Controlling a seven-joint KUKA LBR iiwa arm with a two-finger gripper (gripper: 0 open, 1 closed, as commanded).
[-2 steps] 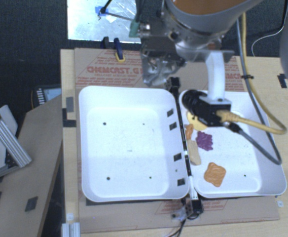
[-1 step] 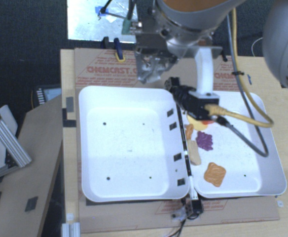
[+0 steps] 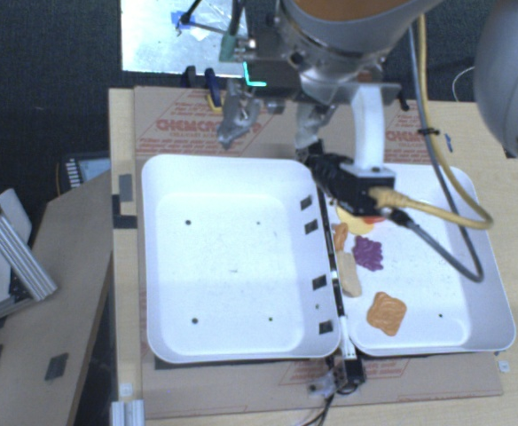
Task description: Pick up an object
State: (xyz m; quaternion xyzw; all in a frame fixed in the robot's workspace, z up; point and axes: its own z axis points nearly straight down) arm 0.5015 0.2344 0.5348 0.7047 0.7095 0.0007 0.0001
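My gripper (image 3: pixel 269 140) hangs over the back edge of the left bin (image 3: pixel 223 273), its two fingers (image 3: pixel 234 124) spread wide and open with nothing between them. The objects lie in the right bin (image 3: pixel 459 295), near its left wall: a purple lumpy piece (image 3: pixel 367 253), an orange-brown piece (image 3: pixel 386 313), a pale beige piece (image 3: pixel 351 280), a small orange piece (image 3: pixel 340 236) and a yellow piece (image 3: pixel 358 224) partly hidden under a black fitting. The gripper is well above and to the back left of them.
A black fitting (image 3: pixel 355 189) with a yellow cable (image 3: pixel 445 216) and a grey cable (image 3: pixel 450 251) reaches over the right bin's back left part. A divider with black clips (image 3: pixel 323 282) runs between the bins. Brown cardboard (image 3: pixel 179 127) lies under both.
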